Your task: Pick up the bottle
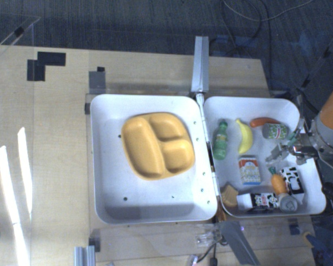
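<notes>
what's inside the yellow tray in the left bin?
Nothing visible: the yellow tray in the left bin shows three bare compartments. Whatever lies under the tray is covered. The green bottle lies in the right bin, apart from the tool.

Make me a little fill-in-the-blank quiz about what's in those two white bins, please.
1. The yellow tray lies in the ____ bin.
2. The green bottle lies just left of the ____.
3. The gripper hovers over the ____ bin.
4. The yellow tray has ____ compartments.

Missing words: left; banana; right; three
</notes>
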Robot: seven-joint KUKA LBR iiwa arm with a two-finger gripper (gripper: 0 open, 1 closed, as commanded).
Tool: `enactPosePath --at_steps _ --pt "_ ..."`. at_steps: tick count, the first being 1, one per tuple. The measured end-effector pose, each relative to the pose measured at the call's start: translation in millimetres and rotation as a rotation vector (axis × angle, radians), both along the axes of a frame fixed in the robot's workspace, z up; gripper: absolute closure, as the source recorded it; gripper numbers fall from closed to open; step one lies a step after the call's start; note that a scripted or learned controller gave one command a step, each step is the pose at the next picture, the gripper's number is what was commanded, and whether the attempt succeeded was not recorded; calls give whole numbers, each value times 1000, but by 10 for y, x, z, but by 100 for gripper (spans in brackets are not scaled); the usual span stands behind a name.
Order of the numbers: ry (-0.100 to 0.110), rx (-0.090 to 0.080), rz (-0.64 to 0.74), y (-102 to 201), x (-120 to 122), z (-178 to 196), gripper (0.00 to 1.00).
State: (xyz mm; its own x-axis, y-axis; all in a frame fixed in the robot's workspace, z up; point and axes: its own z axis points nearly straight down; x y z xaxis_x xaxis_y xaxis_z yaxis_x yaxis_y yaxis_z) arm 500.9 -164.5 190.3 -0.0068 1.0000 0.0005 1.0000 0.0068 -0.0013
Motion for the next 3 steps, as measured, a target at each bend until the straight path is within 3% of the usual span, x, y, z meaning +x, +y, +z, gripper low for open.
enactPosePath --at_steps 1,2,3 --pt "-9 1 -193 492 -103 -1009 0" --pt "-12 19 -158 -91 -46 -1000 0" --pt "-20 -6 -143 714 444 -1000 0"
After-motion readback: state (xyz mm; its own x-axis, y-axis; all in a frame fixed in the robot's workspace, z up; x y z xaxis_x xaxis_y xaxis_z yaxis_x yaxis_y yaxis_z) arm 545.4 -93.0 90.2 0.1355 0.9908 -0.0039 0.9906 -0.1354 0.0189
